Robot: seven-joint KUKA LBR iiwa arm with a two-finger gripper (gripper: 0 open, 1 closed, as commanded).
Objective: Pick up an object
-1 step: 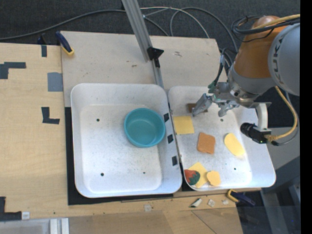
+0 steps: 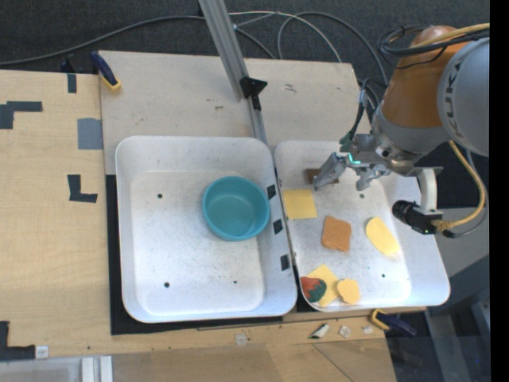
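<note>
Gripper (image 2: 344, 171) hangs over the right bin (image 2: 413, 293), at the bin's 11 o'clock area, fingers spread apart with nothing between them; the left finger (image 2: 326, 173) points down toward 8 o'clock, the other finger sits toward 3 o'clock of it. A small brown thing (image 2: 312, 173) lies just beside the left fingertip near the bin's left wall; can't tell whether they touch or what it is. Arm (image 2: 429, 86) comes in from 2 o'clock, orange band over the bin's upper right corner, with a black cable fitting (image 2: 413, 216) hanging over the right rim. Pickable stuff in the right bin: yellow square (image 2: 300, 204) at 7 o'clock of the gripper, close to the dividing wall; orange square (image 2: 336, 233) at 6 o'clock of the gripper, mid-bin; yellow oval piece (image 2: 382, 236) at 4 o'clock, near the right rim; and a cluster against the bottom edge made of a yellow-red-green piece (image 2: 319, 285) touching a small orange round piece (image 2: 348, 290). Open floor sits between the gripper and the orange square and across the bin's lower right. Left bin (image 2: 159, 157) holds a teal bowl (image 2: 235, 207), upright, toward its right half, with bare floor around it. A metal pole (image 2: 227, 42) crosses the bench from 12 o'clock down to the gap between the bins.
</note>
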